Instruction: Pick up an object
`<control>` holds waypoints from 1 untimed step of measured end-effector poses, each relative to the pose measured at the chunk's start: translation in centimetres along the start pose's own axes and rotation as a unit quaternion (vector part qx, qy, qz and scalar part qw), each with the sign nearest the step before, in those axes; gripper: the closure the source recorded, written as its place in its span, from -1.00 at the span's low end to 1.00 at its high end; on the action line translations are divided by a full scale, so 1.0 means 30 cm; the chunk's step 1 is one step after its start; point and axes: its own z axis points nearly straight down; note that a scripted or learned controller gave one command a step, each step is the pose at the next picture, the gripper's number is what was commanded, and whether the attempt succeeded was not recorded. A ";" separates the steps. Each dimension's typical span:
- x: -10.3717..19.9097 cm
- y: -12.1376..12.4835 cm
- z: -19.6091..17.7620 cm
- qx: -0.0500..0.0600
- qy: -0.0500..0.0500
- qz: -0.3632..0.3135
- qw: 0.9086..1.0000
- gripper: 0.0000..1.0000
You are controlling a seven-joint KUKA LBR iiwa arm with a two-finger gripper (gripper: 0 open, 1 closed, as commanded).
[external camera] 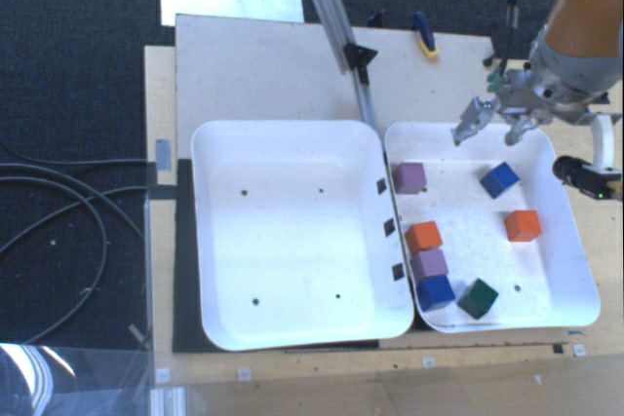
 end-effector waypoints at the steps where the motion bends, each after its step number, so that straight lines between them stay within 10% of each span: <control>1: -0.010 -0.141 -0.503 -0.005 -0.001 -0.001 1.000 -1.00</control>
